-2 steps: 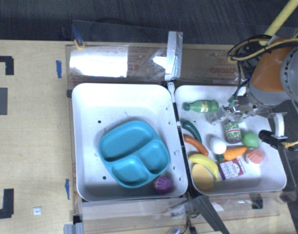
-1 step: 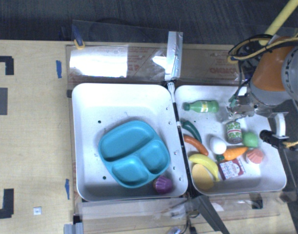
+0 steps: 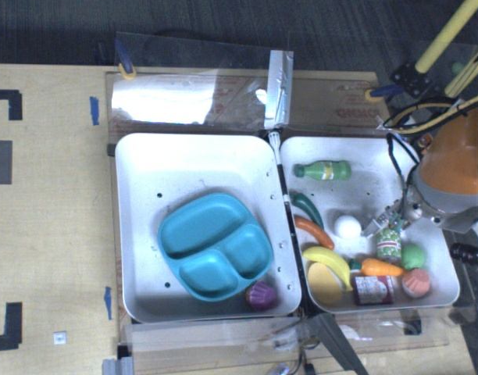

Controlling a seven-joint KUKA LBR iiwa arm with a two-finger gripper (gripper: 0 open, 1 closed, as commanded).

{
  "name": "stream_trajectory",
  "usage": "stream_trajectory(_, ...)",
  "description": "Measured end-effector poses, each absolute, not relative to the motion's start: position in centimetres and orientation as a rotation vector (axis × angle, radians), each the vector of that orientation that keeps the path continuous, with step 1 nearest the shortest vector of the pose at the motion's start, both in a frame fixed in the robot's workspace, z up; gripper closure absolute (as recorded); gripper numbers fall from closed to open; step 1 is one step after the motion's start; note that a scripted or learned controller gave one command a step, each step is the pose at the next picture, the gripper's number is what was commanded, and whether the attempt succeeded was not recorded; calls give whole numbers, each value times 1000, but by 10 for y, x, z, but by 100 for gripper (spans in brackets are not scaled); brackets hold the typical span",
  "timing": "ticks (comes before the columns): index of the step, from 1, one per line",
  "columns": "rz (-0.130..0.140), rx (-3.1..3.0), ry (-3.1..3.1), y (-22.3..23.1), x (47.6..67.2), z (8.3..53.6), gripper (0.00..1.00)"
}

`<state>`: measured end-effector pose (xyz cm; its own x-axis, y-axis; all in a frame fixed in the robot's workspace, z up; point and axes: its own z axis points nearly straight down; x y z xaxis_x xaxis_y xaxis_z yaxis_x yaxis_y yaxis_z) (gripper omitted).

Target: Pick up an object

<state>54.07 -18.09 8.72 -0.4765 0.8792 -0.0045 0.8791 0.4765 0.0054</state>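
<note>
Toys crowd the right bin (image 3: 442, 287)'s near edge: banana (image 3: 329, 260), carrot (image 3: 379, 268), white ball (image 3: 348, 227). Pincer (image 3: 390, 226) hovers over a small green-patterned bottle (image 3: 389, 243); whether apart or together, I cannot tell. Blue tray (image 3: 214, 244) fills the left bin (image 3: 137, 209).

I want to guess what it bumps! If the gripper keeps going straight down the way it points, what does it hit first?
Most likely the small green-patterned can. The gripper points down right above it in the right bin. The white ball sits just beside, so depth makes this a guess.
</note>
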Motion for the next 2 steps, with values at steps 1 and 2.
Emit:
stream_trajectory(1, 6, 1793, 2567, -131, 525, 88, 100)
stream_trajectory(2, 5, 1795, 2568, -131, 525, 87, 0)
